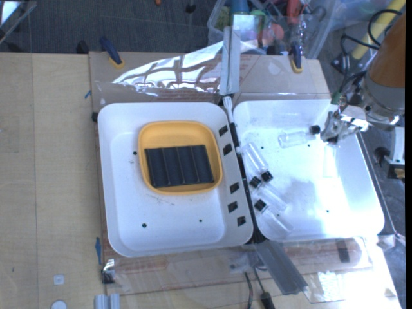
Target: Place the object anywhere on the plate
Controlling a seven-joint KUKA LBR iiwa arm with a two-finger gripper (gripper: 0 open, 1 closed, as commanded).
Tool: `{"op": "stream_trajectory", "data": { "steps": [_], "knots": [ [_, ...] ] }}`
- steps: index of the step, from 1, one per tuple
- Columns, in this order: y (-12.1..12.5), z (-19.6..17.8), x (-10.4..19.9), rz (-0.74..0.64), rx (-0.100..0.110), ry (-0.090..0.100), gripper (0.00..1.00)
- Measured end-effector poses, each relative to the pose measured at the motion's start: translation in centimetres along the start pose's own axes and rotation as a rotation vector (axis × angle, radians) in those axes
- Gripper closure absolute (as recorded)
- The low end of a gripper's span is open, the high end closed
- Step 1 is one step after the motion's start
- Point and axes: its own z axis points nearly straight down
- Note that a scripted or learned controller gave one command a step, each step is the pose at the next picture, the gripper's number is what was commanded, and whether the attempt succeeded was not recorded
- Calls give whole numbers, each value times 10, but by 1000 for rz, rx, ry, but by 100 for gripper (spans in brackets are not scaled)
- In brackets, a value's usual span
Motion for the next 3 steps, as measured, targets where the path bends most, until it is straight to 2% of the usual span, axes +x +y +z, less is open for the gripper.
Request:
{"op": "stream_trajectory", "data": {
  "steps": [1,2,3],
  "knots": [
    [0,0,0,0,0,0,0],
    [24,-93,-30,-123,-5,0,0],
    [24,-103,-29,-126,-6,-3,100]
  ]
}}
